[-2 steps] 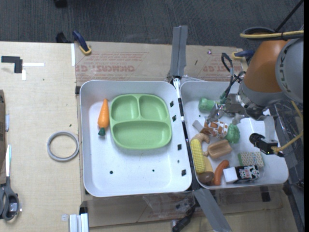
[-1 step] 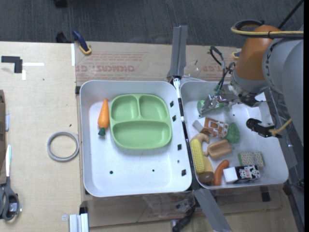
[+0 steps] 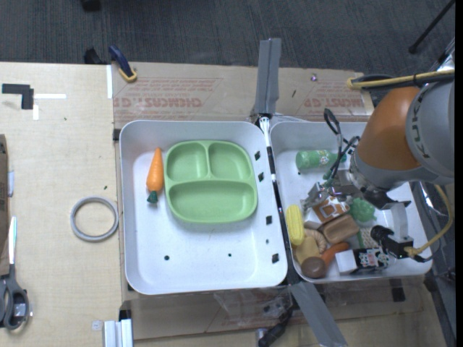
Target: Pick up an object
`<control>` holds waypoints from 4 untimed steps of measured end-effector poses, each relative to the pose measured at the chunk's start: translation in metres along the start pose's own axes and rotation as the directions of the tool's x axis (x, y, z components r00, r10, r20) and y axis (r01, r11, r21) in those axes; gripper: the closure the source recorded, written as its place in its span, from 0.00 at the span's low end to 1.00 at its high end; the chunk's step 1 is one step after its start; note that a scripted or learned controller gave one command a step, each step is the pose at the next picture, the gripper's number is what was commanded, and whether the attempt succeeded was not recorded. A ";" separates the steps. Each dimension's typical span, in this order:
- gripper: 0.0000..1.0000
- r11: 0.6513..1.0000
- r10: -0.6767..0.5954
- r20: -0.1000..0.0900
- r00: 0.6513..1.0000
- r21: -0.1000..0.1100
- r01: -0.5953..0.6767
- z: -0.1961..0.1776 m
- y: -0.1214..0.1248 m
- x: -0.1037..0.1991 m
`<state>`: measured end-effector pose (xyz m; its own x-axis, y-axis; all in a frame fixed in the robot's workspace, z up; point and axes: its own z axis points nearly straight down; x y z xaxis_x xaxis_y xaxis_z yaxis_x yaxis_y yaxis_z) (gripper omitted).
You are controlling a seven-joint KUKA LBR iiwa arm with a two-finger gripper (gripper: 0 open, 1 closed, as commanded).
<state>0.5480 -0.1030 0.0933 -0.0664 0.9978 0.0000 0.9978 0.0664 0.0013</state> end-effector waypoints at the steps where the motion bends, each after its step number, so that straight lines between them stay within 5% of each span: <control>1: 1.00 1.000 0.005 0.003 1.000 -0.006 -0.005 -0.010 0.001 -0.002; 2: 0.00 1.000 0.004 0.002 1.000 -0.002 -0.004 -0.009 0.001 -0.002; 3: 0.00 0.999 0.033 0.000 0.999 0.003 -0.033 0.002 0.014 -0.026; 4: 0.00 0.995 -0.096 0.000 0.995 -0.002 0.096 0.001 -0.019 -0.010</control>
<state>0.5297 -0.1145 0.0926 -0.1617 0.9868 -0.0001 0.9868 0.1617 0.0028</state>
